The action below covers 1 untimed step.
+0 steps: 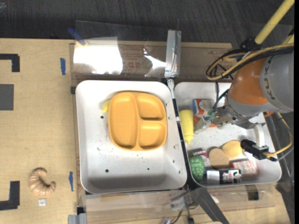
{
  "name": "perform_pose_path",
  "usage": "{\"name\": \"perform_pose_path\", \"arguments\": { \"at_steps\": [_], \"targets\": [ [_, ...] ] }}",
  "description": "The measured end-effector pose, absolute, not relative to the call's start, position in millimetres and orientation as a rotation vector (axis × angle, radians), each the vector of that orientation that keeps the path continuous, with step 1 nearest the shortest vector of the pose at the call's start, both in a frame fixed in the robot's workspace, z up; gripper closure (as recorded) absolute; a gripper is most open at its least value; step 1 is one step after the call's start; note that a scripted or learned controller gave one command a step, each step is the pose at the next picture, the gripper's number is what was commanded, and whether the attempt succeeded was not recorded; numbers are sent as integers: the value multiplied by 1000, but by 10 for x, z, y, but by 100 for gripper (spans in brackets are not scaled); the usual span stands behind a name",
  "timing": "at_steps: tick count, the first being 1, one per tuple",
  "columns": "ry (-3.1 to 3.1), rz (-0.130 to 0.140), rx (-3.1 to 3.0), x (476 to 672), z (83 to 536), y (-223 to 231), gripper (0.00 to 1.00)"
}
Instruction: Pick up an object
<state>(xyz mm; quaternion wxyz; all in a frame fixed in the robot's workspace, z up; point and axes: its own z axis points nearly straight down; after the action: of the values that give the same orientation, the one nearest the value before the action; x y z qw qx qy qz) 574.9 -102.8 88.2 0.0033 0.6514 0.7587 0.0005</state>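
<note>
The arm (261,85) reaches over the right bin (275,171), its gripper (216,118) low near the bin's upper middle. Whether anything sits between its tips cannot be told. Just left of it lies a yellow bottle (187,125), long axis running up and down the view (parallel to the divider). The left bin (93,167) holds an orange divided plate (138,120).

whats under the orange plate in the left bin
A pale yellow edge pokes out from under the orange plate at its upper left, so something lies beneath it. The plate covers the rest, so what it is cannot be told. Around it is bare white bin floor.
</note>
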Motion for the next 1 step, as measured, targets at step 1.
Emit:
{"name": "perform_pose_path", "arguments": {
  "at_steps": [1],
  "targets": [
    [2457,0,1954,6172,875,-1057,0]
  ]
}}
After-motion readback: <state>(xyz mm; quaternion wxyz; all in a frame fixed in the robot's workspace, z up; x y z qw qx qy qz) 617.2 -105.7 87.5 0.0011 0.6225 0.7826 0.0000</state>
